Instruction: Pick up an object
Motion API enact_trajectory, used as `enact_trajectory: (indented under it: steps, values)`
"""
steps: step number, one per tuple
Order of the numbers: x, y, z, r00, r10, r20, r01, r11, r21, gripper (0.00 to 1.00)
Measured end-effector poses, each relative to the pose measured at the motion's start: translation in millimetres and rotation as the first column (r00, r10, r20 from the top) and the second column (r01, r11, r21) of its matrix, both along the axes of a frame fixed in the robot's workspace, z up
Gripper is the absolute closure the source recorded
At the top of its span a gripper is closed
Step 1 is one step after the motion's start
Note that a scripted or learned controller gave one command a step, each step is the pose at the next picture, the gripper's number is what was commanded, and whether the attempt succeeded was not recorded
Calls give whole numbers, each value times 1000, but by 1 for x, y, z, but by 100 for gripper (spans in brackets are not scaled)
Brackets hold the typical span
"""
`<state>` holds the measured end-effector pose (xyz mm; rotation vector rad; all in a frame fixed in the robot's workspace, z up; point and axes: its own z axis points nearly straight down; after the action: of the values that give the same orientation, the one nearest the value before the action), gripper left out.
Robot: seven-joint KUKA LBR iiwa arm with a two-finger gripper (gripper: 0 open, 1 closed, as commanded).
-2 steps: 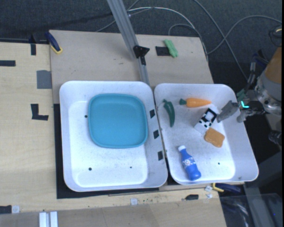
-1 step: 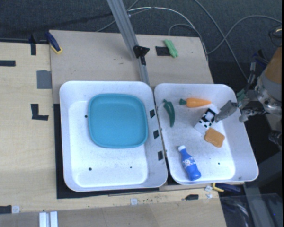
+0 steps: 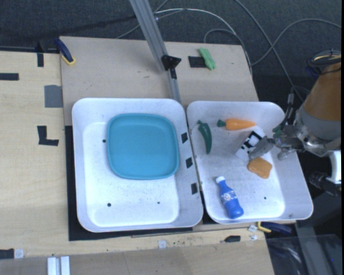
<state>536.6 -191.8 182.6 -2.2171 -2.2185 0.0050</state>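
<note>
Orange chunk [image 3: 260, 167] beside jaws [image 3: 258, 146], right bin [image 3: 292, 199]

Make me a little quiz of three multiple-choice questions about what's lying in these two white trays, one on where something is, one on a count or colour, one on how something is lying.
1. Where is the teal plate?
A. in the left bin
B. in the right bin
C. on the bare bench

2. How many objects lie loose in the right bin?
A. two
B. five
C. seven

3. How does the blue bottle rest?
A. upright on its base
B. lying on its side
C. leaning on the plate

Answers:
1. A, the plate lies in the left bin.
2. B: carrot, green pepper, black-and-white block, orange lump and bottle.
3. B, its whole length lies flat on the bin floor, white cap toward the bin's middle.
</note>
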Motion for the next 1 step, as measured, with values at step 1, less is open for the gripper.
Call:
enact_trajectory:
  steps: [1]
  values:
    - [-10, -1, -48, 1000, 0, 1, 0, 1000, 0, 0]
